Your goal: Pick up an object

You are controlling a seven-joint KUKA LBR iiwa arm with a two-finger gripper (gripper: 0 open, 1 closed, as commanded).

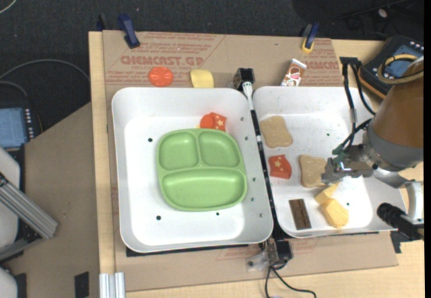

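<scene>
On the bench, seen from above at a slant, two shallow white bins sit side by side. The left bin (135, 175) carries a green divided plate (201, 169) near its middle, and a small red-orange object (213, 121) lies just beyond the plate's far edge. The right bin (306, 105) holds a scatter of pieces: a tan, bread-like slice (275, 132) toward the far left, a red piece (280, 167) near the shared wall, a second tan slice (312, 170) toward the middle, a dark brown bar (300, 213) at the near side, and two yellow chunks (333, 208) close together at the near right. The arm (397, 122) reaches in from the right, and its gripper (339, 170) hangs low over the right bin, at the right edge of the second tan slice and just above the yellow chunks. Whether the claw is spread or pressed together cannot be told from this angle. Behind the bins, an orange object (160, 77), a yellow block (201, 79) and a small carton (294, 73) rest on the brown board (168, 51).
</scene>
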